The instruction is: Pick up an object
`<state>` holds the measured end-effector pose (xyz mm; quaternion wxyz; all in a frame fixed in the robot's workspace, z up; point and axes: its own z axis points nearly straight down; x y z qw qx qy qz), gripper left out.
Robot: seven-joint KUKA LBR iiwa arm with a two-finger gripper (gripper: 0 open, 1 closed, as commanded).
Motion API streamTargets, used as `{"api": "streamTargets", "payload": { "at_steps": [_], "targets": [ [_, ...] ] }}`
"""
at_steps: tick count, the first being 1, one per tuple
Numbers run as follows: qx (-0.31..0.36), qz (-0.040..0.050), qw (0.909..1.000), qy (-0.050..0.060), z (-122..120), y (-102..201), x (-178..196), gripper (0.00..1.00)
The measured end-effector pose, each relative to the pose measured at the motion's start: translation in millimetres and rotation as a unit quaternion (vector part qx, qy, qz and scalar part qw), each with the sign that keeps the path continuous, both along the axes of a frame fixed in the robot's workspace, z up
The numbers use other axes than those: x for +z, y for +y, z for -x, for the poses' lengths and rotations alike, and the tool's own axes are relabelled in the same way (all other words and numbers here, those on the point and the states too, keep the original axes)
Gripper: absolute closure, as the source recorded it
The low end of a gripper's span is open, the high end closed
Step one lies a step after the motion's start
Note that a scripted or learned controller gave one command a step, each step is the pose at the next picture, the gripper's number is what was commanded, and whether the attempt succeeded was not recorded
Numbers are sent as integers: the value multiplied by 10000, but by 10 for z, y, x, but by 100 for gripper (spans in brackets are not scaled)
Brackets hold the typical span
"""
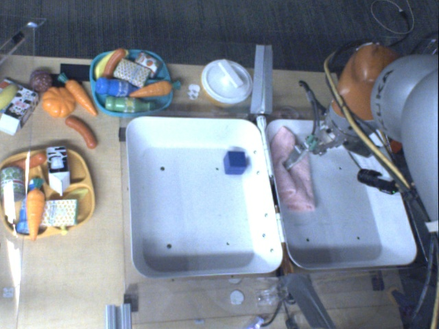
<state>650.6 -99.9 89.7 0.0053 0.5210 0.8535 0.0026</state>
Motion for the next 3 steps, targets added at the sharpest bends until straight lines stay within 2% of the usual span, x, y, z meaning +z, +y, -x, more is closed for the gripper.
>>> {"api": "streamTargets", "payload": {
  "at_steps": [1,2,3],
  "targets": [
    [117,3,9999,-16,324,43,11,0],
    [133,-11,9999,-36,303,71,127,100],
    [-630,-6,9980,31,-194,375,1108,100]
  ]
}}
